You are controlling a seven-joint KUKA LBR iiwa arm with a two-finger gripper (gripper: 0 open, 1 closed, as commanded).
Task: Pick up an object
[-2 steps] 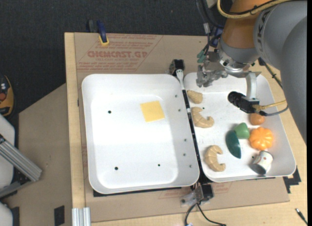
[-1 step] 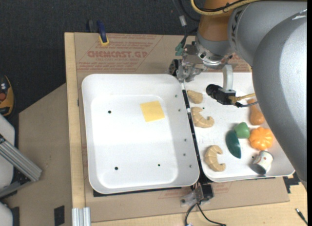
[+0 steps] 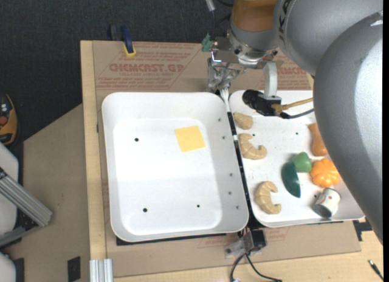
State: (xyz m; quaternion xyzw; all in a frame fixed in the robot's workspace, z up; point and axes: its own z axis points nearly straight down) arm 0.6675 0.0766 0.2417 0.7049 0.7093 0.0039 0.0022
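Where my arm reaches in from the right, the desk (image 3: 152,68) carries two white bins side by side: the left bin (image 3: 115,165) and the right bin (image 3: 292,132). My end effector (image 3: 220,85) hangs over the far end of the seam between them; whether it is wide or narrow, I cannot tell. A flat yellow square (image 3: 189,138) lies in the left bin. In the right bin lie three tan croissant pieces (image 3: 252,147) along the left side, a green piece (image 3: 293,177), and just beside that an orange round piece (image 3: 325,172).
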